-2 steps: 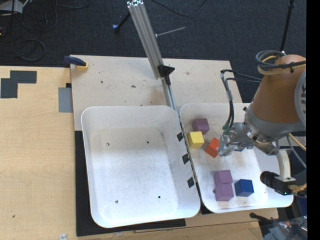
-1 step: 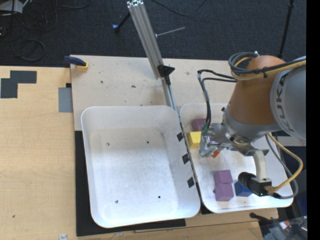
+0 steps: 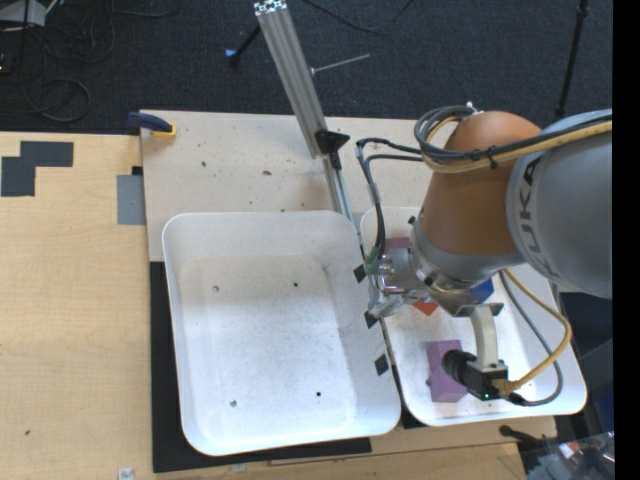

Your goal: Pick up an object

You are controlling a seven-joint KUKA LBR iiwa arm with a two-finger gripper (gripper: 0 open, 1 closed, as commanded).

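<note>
1. Two shallow white bins are sitting side by side. The left bin (image 3: 260,348) is carrying a few dark specks, and the right bin (image 3: 420,409) is carrying the pickable things.
2. You are looking at a purple block (image 3: 438,383) lying toward the near edge of the right bin. A red piece (image 3: 426,307) and a blue piece (image 3: 482,290) are lying just beyond it, partly under the wrist, and a pink piece (image 3: 398,248) is lying farther back.
3. The gripper (image 3: 385,290) is hanging low over the right bin's left side, close to the wall next to the left bin. The wrist is masking it, so you cannot tell whether it is apart, together or clamped on anything.
4. You are probably in the approach step.
5. To do it well, you are centring over a single thing, keeping clear of the wall and descending straight. The purple block, lying apart from its neighbours, is likely offering the cleanest target.
</note>
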